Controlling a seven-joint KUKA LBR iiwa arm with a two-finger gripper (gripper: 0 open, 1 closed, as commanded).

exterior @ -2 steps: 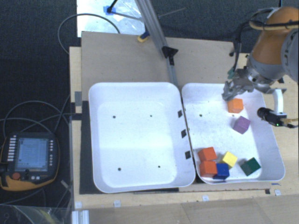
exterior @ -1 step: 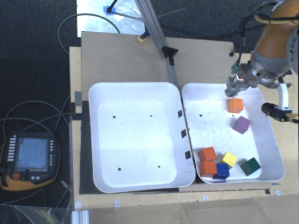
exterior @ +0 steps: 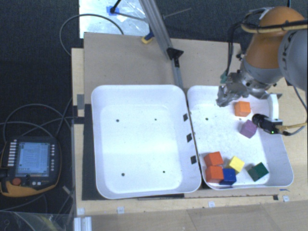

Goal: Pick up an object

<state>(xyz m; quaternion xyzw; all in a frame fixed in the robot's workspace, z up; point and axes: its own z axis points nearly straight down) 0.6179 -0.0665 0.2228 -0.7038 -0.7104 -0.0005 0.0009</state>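
Note:
My gripper (exterior: 224,99) hangs over the far part of the right bin (exterior: 284,162), just left of an orange block (exterior: 242,109). Nothing shows between its fingers. A purple block (exterior: 248,128) lies a little nearer in the bin's middle right. Near the front edge sit two orange blocks (exterior: 214,165), a yellow block (exterior: 236,164), a blue block (exterior: 229,176) and a dark green block (exterior: 258,171).
The left bin (exterior: 103,129) stands beside the right one, with a shared rim between them. A grey metal pole (exterior: 159,28) slants in from the back toward the bins. A teach pendant (exterior: 30,165) lies on the floor at the left.

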